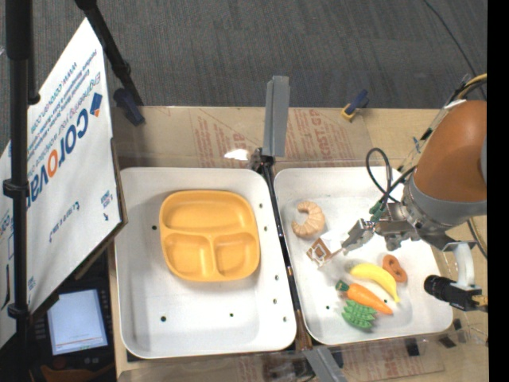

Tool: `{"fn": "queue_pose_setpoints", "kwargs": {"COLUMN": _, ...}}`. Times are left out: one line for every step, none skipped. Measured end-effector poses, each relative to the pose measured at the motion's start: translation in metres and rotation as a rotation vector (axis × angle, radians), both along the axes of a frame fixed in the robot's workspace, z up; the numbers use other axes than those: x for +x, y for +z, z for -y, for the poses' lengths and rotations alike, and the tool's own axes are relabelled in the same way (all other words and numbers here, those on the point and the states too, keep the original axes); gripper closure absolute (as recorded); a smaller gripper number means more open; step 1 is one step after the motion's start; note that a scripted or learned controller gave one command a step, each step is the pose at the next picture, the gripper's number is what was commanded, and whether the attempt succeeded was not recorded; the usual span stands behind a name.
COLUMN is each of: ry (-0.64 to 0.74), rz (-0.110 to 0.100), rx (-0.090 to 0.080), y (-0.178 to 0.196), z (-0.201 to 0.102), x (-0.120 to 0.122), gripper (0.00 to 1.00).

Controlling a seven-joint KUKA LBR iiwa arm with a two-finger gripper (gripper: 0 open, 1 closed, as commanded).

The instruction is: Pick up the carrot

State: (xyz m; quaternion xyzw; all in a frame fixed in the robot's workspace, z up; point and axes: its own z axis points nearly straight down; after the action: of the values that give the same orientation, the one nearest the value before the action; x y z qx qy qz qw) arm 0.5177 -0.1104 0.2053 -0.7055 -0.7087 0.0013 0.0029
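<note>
The carrot (pixel 369 296) is orange with a green top pointing left. It lies near the front of the right bin (pixel 318 325), just below a yellow banana (pixel 376 278) that touches it. My gripper (pixel 351 243) hangs over the middle of the right bin, up and to the left of the carrot and apart from it. Its tip points left toward a small brown and white packet (pixel 319 251). Nothing can be seen held in it.
In the right bin there are also a croissant (pixel 308 218) at the back left, a green pea pod (pixel 358 315) in front of the carrot and a small red-orange piece (pixel 394 268) by the banana. A yellow divided tray (pixel 210 235) lies in the left bin (pixel 143 309).
</note>
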Motion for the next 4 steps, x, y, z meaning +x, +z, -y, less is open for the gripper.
{"fn": "queue_pose_setpoints", "kwargs": {"ry": 0.025, "rz": 0.008, "rx": -0.001, "y": -0.112, "z": 0.043, "x": -0.041, "gripper": 0.0}}
{"fn": "queue_pose_setpoints", "kwargs": {"ry": 0.02, "rz": 0.008, "rx": 0.004, "y": -0.103, "z": 0.043, "x": -0.04, "gripper": 1.0}}
{"fn": "queue_pose_setpoints", "kwargs": {"ry": 0.188, "rz": 0.002, "rx": 0.0, "y": -0.019, "z": -0.038, "x": -0.042, "gripper": 1.0}}
{"fn": "queue_pose_setpoints", "kwargs": {"ry": 0.021, "rz": 0.001, "rx": -0.001, "y": -0.02, "z": -0.087, "x": -0.042, "gripper": 1.0}}
